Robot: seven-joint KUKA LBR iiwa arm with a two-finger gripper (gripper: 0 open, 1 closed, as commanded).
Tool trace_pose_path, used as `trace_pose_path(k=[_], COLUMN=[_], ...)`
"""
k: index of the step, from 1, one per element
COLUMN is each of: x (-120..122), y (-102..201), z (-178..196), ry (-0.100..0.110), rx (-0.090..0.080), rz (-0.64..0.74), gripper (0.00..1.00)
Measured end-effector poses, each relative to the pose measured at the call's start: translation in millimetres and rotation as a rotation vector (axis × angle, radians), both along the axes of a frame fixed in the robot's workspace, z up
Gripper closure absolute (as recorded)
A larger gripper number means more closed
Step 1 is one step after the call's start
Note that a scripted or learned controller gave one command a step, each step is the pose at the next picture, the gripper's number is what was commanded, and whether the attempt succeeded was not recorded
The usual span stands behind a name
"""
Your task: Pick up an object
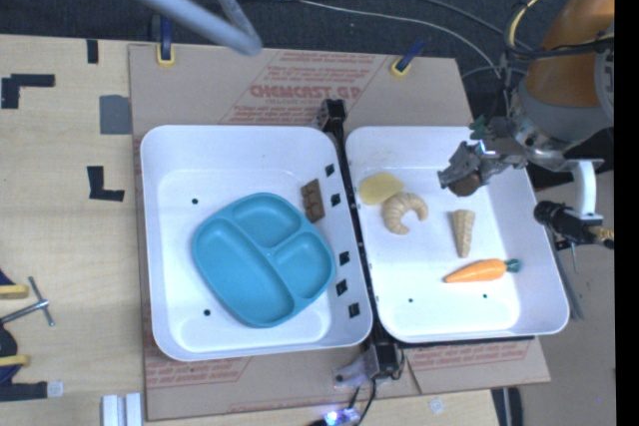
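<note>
A: Gripper [461,177] sits low over the right bin [539,314], near its upper right part. Open or closed: cannot tell, too dark and small.

B: Nearest candidate?

A: The cone [462,231], just below the gripper toward the camera; long axis runs nearly straight up-down in view, tip pointing down. The croissant [403,212] lies left of the cone, curved. The carrot [479,270] lies below the cone, long axis left-right, green end pointing right.

B: Nothing held?

A: Nothing seen held.
</note>
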State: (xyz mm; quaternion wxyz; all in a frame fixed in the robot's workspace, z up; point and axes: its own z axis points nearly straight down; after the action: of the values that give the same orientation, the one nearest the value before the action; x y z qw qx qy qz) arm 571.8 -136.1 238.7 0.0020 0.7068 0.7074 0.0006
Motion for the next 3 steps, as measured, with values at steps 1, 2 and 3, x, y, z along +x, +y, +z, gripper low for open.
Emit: trace_pose_path(k=[1, 2, 3], x=[14, 13, 22], y=[50, 111, 167], z=[-4, 1, 4], ry=[0.004, 0.004, 0.005], rx=[0.002, 0.003, 0.003], rz=[0.005, 0.007, 0.006], gripper=[1.0, 1.0, 1.0])
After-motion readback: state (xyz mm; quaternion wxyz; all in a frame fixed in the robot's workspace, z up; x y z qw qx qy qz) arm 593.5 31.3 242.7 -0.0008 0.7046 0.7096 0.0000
